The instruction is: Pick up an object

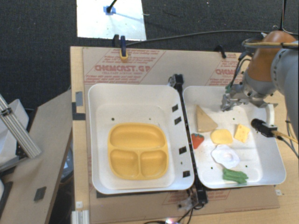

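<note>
Dark speckled carpet [37, 41] fills the upper left of the frame. A pale square sheet [110, 13] lies on it at top centre. The wooden bench [79, 139] occupies the middle, and a lower tan board [44, 139] sits at lower left.

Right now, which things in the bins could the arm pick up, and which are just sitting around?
Could be picked:
tan wedge
strawberry
yellow round piece
cheese square
fried egg
green pod

Just lying about:
yellow divided tray in the left bin
blue clamp
black cable
</note>
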{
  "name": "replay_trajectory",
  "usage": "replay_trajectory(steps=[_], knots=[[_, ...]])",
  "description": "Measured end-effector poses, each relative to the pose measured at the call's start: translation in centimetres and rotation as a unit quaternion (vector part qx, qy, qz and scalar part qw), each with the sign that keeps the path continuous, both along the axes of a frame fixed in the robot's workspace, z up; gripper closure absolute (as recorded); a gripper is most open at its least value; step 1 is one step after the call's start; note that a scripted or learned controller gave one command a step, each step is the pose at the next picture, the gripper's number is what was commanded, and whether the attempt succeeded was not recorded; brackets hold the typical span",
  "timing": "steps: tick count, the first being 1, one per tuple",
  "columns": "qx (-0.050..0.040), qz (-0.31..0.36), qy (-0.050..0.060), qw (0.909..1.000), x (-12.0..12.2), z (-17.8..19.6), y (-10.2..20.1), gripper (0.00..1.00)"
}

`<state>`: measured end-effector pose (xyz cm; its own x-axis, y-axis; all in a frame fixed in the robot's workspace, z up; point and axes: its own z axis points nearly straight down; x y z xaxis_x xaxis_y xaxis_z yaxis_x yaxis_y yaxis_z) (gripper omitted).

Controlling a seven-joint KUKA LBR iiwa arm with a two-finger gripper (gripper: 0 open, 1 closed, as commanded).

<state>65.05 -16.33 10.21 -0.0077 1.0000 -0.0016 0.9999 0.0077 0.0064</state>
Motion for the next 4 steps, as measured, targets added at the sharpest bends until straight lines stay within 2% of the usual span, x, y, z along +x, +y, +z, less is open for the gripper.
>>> replay_trajectory(steps=[2, 3, 4], knots=[[-0.0002, -0.003, 0.0, 1.0, -0.6, 11.0, -1.4, 1.0], [0.0001, -0.002, 0.0, 1.0, -0.5, 13.4, -1.4, 1.0], [0.0017, 0.001, 0.003, 1.0, -2.4, 12.3, 4.0, 1.0]])
